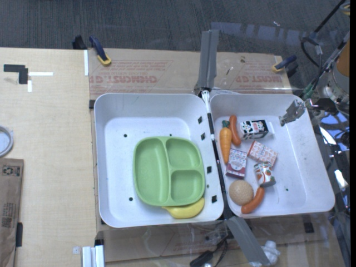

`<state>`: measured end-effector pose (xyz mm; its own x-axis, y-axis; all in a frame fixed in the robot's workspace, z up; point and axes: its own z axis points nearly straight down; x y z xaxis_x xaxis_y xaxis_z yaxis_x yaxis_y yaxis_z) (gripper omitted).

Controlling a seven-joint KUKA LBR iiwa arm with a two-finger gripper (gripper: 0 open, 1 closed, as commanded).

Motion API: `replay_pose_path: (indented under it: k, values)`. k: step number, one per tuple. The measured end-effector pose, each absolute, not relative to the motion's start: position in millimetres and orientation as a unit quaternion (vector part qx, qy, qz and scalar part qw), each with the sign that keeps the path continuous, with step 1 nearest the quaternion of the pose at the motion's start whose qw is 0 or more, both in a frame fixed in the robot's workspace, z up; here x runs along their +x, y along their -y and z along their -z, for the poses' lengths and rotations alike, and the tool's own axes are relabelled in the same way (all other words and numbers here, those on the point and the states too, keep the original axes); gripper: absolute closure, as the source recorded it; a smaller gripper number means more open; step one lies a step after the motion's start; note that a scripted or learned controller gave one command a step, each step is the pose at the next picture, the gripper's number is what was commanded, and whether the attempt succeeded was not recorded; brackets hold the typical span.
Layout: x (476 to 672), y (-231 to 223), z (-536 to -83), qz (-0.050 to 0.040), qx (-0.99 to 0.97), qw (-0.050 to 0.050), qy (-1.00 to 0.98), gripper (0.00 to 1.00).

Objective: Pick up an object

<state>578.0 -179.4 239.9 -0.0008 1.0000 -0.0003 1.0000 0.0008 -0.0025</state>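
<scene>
Black-white carton (255,128) just left of claw (291,113)

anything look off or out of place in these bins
One thing: in the left bin, a yellow banana lies wedged under the near edge of the green divided plate, mostly covered. The toy food in the right bin lies in a loose jumble, nothing spilled or damaged.

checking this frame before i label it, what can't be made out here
- Banana: mostly hidden under the green divided plate; one yellow end shows.
- Gripper: small and blurred at the right bin rim; finger state unreadable.
- Arm: cut off by the right edge.
- Small cartons: print too small to read.
</scene>
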Motion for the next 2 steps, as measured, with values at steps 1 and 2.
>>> replay_pose_path:
  k: [1, 2]
  values:
    - [567.1, 134.2, -96.3, 0.0015, -0.640, -0.003, 0.768, 0.00]
    - [597.9, 134.5, -92.5, 0.0002, -0.566, -0.001, 0.824, 0.00]
